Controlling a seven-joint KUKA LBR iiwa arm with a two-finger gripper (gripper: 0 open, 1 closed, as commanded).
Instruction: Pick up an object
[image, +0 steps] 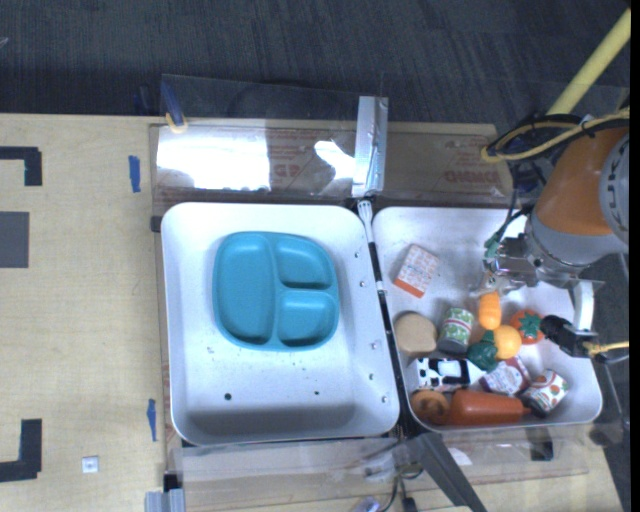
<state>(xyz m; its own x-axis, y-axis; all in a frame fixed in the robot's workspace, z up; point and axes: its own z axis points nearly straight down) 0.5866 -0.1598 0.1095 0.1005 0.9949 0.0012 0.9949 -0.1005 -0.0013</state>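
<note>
The end effector (535, 275) hangs over the right bin (455, 225); whether it is apart or together cannot be told. Just below and to its left lies the heap of toy food (485, 365), perhaps touching it. Far left, a blue divided plate (273, 290) sits in the left bin (190, 330).

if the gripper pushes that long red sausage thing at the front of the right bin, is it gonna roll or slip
The red sausage looks rounded and smooth, so it would probably roll if pushed sideways. It lies along the right bin's near wall with toys crowded behind, so it may jam rather than travel. Its glossy skin hints that fingers could slip.
</note>
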